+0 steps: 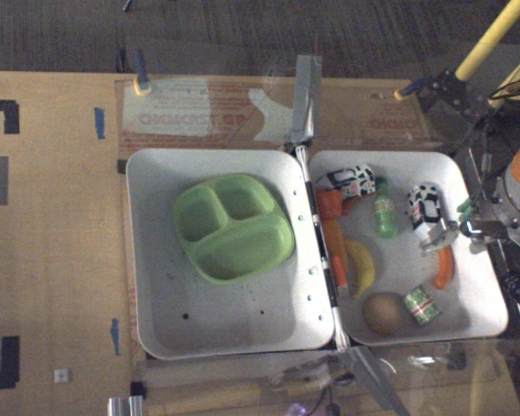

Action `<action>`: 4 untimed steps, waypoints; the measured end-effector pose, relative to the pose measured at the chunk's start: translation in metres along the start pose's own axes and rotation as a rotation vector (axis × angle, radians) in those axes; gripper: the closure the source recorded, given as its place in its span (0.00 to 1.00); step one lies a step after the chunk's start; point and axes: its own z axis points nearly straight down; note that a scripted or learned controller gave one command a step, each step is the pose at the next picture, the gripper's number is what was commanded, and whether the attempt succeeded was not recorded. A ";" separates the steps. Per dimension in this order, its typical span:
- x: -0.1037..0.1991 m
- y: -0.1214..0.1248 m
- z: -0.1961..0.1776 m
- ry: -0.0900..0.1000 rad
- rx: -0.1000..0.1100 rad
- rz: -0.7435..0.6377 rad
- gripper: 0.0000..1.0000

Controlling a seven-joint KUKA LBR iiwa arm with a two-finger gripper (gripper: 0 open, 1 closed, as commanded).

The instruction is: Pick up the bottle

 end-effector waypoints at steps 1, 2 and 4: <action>0.046 0.064 0.122 -0.003 -0.010 -0.023 0.00; 0.046 0.064 0.114 -0.003 -0.009 -0.021 1.00; 0.122 0.032 -0.072 -0.003 0.001 -0.070 1.00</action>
